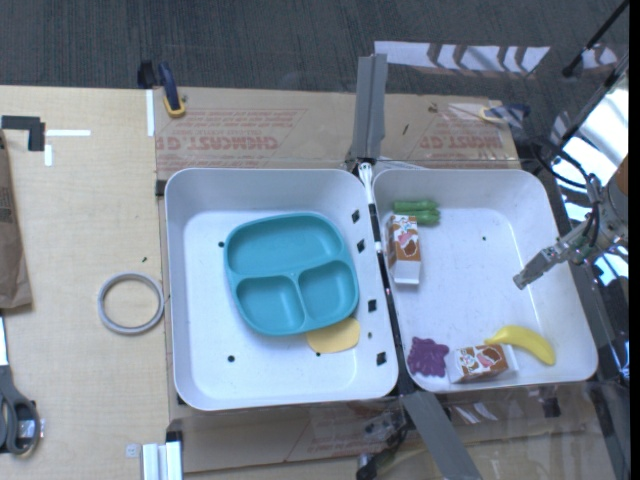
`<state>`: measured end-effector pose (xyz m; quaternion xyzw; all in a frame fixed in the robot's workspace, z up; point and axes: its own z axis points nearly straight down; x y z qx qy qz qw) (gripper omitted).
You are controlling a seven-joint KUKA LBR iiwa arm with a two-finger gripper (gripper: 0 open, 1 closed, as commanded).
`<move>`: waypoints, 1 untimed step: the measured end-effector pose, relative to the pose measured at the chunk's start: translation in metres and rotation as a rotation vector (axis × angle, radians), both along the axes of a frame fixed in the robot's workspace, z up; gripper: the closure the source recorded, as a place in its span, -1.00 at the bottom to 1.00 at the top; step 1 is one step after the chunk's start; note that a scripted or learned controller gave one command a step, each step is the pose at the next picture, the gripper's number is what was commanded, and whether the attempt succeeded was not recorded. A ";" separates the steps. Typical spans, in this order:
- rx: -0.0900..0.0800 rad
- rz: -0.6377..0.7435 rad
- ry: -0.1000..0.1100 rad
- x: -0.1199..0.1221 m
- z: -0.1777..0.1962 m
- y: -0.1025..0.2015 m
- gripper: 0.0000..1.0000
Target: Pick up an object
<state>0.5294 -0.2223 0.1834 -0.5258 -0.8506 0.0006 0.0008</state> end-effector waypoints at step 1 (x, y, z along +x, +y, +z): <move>0.003 -0.436 0.006 0.024 -0.067 0.003 -1.00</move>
